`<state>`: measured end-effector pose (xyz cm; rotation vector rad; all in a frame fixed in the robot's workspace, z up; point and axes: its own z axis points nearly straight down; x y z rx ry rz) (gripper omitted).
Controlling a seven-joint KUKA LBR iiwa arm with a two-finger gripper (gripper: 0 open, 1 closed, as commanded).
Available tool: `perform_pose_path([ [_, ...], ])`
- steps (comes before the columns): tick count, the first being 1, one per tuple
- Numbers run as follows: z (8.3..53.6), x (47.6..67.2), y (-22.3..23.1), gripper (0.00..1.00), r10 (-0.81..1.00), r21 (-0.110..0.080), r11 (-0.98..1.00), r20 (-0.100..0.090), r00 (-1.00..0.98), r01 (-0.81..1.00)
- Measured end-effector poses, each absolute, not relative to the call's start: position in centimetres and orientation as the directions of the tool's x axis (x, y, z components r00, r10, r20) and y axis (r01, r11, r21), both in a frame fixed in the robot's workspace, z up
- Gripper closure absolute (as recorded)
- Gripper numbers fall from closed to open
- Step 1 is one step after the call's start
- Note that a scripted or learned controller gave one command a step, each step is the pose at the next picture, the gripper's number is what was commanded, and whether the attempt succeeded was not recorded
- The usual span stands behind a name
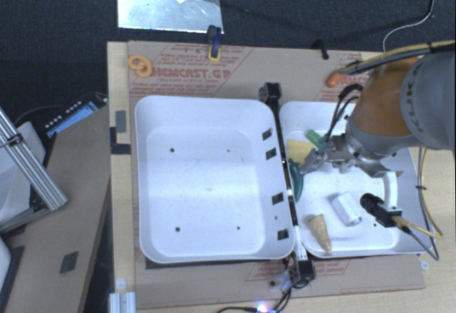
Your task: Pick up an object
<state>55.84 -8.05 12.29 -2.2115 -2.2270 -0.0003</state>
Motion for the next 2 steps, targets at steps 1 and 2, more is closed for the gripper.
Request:
perform_pose_path([
  [1, 15.5, 60.6, -1.9, 0.0, 1.0, -0.001, 0.0, 0.0, 0.0, 1.0],
  [2, 25.0, 61.9, 3.6, 0.0, 1.0, 0.008, 0.008, 0.001, -0.008, 1.0],
])
